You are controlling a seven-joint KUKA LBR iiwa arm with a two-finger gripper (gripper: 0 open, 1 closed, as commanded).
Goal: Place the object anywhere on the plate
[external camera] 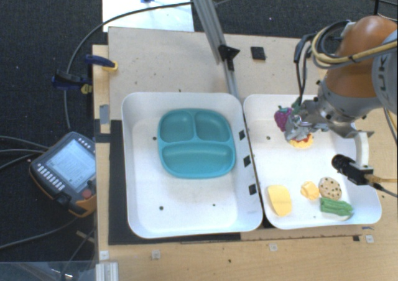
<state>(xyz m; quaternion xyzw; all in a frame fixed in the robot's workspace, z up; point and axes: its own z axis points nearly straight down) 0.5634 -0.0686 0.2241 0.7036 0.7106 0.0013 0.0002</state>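
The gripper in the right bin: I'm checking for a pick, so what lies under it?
Under the gripper a yellow-and-red object pokes out on the right bin floor, beside a purple object. The gripper covers most of it, so contact cannot be judged.

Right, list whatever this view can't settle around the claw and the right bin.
- Claw: its tips merge with the arm's body; open or shut is unclear.
- Yellow item: mostly under the claw, identity unclear.
- Purple item: small, partly hidden by the claw.
- Arm: cut off at the right edge.
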